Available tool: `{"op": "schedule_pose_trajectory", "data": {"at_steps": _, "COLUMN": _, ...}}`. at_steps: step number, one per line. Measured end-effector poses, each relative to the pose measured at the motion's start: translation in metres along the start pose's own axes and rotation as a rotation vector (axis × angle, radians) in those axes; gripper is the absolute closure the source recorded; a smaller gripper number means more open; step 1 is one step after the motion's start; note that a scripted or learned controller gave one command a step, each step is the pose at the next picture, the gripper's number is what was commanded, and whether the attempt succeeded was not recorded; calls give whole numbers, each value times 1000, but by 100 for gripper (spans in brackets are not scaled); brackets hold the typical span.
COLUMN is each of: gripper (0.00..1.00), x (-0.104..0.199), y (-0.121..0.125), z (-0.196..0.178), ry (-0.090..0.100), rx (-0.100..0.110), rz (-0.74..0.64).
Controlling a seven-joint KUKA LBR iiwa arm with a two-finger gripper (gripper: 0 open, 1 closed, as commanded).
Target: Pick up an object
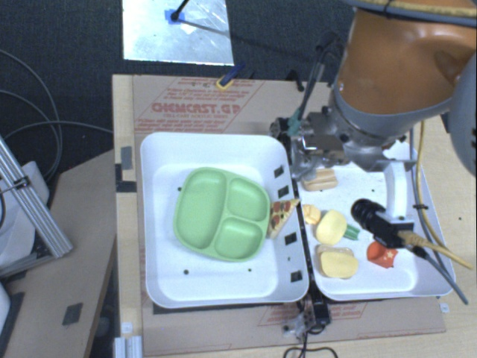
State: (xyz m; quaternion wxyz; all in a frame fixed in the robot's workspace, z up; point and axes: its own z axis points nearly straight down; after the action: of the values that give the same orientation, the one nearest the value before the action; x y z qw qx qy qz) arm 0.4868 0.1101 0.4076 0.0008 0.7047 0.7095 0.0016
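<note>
Over the far left corner of the right-hand shallow white bin (402, 278), close to the wall it shares with the left-hand shallow white bin (160, 274), my gripper (308, 154) hangs below my grey wrist and orange band. I cannot tell whether it is open or closed, since my own bulk covers it from this angle.

Just beside it, toward the camera, a pale tan bread-like block (319, 179) lies on the bin floor. Nearer the camera in the same bin sit a small rounded yellow piece (310, 215), a larger yellow lump with a green end (332, 227), a flat pale yellow slab (337, 263) and a small red piece (382, 255).

A light green plastic plate with three compartments (220, 213) lies flat in the left-hand bin. A small toy pizza slice (281, 215) rests between its right edge and the dividing wall.
</note>
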Motion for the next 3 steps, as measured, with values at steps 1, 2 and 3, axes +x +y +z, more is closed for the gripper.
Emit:
{"op": "schedule_pose_trajectory", "data": {"at_steps": 1, "gripper": 100, "x": -13, "y": 0, "z": -73, "ry": 1, "rx": -7, "rz": 1}}
{"op": "schedule_pose_trajectory", "data": {"at_steps": 2, "gripper": 100, "x": 0, "y": 0, "z": -10, "ry": -2, "rx": 6, "rz": 2}}
{"op": "schedule_pose_trajectory", "data": {"at_steps": 3, "gripper": 100, "x": -1, "y": 1, "z": -25, "ry": 0, "rx": -2, "rz": -6}}
